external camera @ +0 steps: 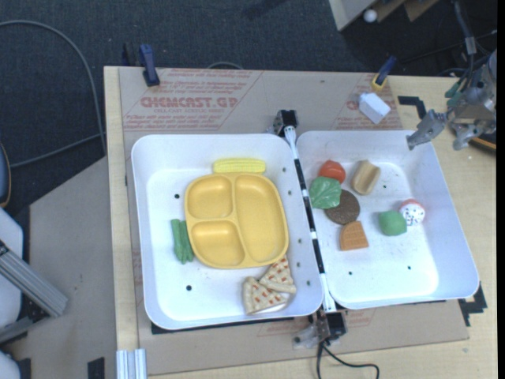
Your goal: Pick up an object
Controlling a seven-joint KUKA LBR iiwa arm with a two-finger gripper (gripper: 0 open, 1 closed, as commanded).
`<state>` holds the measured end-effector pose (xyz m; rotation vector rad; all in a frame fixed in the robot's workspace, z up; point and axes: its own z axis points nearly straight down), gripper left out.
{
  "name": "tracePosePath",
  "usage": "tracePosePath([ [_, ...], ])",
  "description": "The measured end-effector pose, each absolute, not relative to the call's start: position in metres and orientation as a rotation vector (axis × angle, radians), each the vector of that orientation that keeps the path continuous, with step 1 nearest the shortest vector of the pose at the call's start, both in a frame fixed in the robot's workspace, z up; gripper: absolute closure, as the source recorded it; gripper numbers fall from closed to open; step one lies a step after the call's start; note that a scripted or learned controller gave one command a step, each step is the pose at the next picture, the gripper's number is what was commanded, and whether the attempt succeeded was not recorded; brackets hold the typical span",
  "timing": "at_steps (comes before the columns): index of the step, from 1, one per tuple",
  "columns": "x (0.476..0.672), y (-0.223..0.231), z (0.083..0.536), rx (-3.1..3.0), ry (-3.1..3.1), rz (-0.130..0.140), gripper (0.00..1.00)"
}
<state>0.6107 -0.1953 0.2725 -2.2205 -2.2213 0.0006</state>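
Two white bins sit side by side on the bench: the left bin (150, 212) is mostly filled by a yellow divided plate (235, 218), with corn (239, 165) at its 12 o'clock, a green bean (181, 240) at 9 o'clock and pizza slices (268, 286) at 5 o'clock, so little free room stays along its walls. The right bin (442, 235) keeps its toys in the left half, tomato (332, 170), bread roll (364, 177), green leaf (324, 192), brown cookie (344, 208), orange wedge (353, 235), green ball (392, 223) and white-red piece (411, 212), while its 5 o'clock part is open floor. The gripper (442, 129) hangs above the bin's 1 o'clock corner with fingers apart and holding nothing, and the cardboard (197, 101) under the bins reads "CHEMCAST GP".
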Motion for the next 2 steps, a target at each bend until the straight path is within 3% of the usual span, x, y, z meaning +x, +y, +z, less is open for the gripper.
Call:
tracePosePath([
  [1, 0.619, -0.113, 0.205, -2.219, -2.222, 0.0, 0.0],
  [2, 0.576, -0.097, 0.085, -2.221, -2.222, 0.0, 0.0],
])
